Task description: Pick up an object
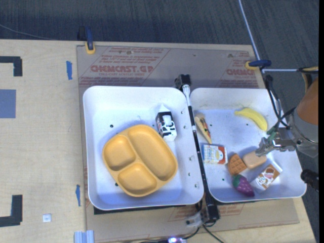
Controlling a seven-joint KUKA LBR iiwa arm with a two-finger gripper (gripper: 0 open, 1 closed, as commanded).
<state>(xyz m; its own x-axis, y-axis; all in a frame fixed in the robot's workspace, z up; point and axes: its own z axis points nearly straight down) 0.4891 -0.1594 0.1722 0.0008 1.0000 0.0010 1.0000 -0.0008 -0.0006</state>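
My gripper (pixel 268 146) hangs low over the right side of the right bin (pixel 228 128), reaching in from the right edge. Just below and left of it lies a tan bread roll (pixel 253 160); I cannot tell whether the two touch. Around the roll are a brown waffle piece (pixel 236 164), a purple grape bunch (pixel 244 185) and a small white-and-red carton (pixel 267 177). A yellow banana (pixel 253 117) lies toward the bin's far side. A hot dog (pixel 203 128) and a small juice box (pixel 213 154) sit near the bin's left wall.
The left bin (pixel 93 135) holds a yellow divided plate (pixel 139 159) and a black-and-white milk carton (pixel 166 125). A black clamp (pixel 183 81) sits at the seam between the bins. Cables run down by the arm (pixel 308 116).
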